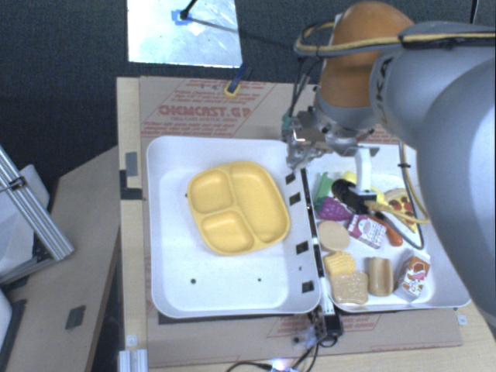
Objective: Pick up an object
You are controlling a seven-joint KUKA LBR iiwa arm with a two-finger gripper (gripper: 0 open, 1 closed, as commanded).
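A metal frame (31, 215) stands at the left edge of the counter (85, 200). A sheet of brown cardboard (201, 111) lies on the counter, and two white bins sit on it side by side. The left bin (167, 239) holds a yellow plate (236, 208) with three parts. The plate lies flat in the middle of that bin. Past the far edge of the cardboard lies a shiny silver sheet (182, 22).

The hand (298, 152) is at the far end of the wall where the two bins meet. One cannot tell if it is open or closed. The grey arm (442, 107) with its orange band (360, 45) comes in from the right edge.

The toys to pick from are all in the right bin (446, 289). Along its left wall, from far to near, lie a green toy (322, 186), purple grapes (335, 208), a round tan cookie (335, 236), a yellow cracker (339, 264) and a slice of toast (350, 287) in the near left corner. Just right of the toast is a brown bread roll (379, 276), then a red and white carton (415, 276). A dark red packet (364, 229) lies in the middle beside a red sausage (390, 231). A pizza slice (399, 202) lies farther back.
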